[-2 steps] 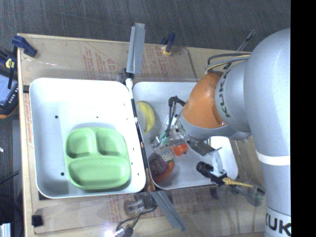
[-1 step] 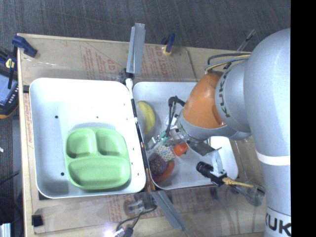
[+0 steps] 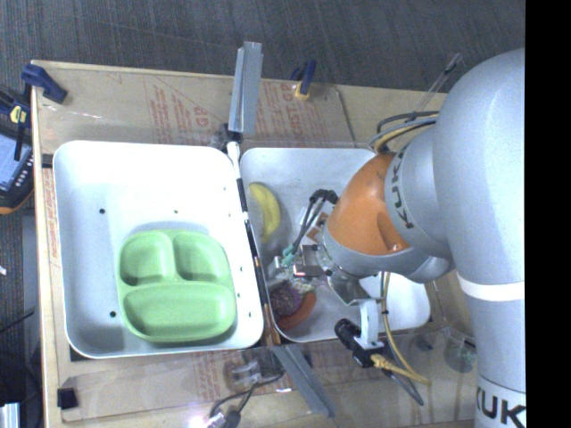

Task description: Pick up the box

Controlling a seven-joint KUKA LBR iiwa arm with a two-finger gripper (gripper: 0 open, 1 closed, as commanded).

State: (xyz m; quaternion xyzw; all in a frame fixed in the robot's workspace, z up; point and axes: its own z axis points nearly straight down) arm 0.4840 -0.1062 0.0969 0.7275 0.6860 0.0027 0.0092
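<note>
My gripper [image 3: 295, 272] is down in the right bin [image 3: 294, 163], close to that bin's left wall, below the orange wrist band [image 3: 361, 217]. Directly under and in front of it lies a dark maroon, rounded object [image 3: 290, 303] with an orange-brown rim. Whether the gripper touches it cannot be made out. A yellow, banana-like object [image 3: 265, 208] lies just behind the gripper against the left wall. The arm's grey body hides most of the right bin's floor.
The left bin [image 3: 89, 176] holds a green three-compartment tray [image 3: 177, 285] at its front. A thin divider wall [image 3: 248, 239] separates the two bins. Cables and a black connector [image 3: 355, 341] hang by the right bin's front edge. Clamps sit on the cardboard bench top.
</note>
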